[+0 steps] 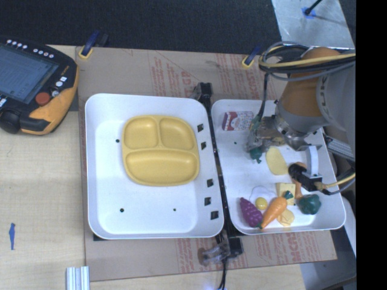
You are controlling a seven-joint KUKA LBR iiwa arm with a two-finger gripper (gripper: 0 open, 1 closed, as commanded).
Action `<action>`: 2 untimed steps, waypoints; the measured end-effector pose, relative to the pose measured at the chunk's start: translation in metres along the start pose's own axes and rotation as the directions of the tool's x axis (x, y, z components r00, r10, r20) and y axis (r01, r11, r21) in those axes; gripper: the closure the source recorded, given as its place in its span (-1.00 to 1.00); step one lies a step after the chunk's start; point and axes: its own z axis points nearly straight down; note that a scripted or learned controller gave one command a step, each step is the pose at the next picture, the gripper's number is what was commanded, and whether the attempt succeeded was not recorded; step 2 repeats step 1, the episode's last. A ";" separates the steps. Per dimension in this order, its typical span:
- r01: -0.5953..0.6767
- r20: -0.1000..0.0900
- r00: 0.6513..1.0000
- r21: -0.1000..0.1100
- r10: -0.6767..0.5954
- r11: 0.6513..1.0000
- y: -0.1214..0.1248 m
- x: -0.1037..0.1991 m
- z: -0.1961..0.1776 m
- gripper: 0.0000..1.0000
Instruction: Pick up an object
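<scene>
Gripper (259, 142) low over right bin (237, 213), opening hidden, cannot tell. Small teal piece (256, 154) directly beneath tip; pale yellow piece (276, 161) just right.

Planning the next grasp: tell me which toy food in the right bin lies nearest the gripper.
The small dark green piece, right under the gripper; carrot and grapes lie at the bin's near edge.

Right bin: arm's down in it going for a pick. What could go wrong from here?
1. The toys are crowded: the carrot, purple grapes and dark green piece lie close together, so a grasp there may nudge neighbours or catch two.
2. The gripper works near the right bin's back wall, beside a small green item; the fingers might clip the wall.
3. The pale yellow piece looks smooth and may slip.
</scene>
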 end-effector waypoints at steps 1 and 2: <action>0.007 -0.004 1.000 -0.010 -0.007 1.000 -0.006 0.077 -0.095 1.00; 0.007 -0.004 1.000 -0.010 -0.007 1.000 -0.006 0.077 -0.095 1.00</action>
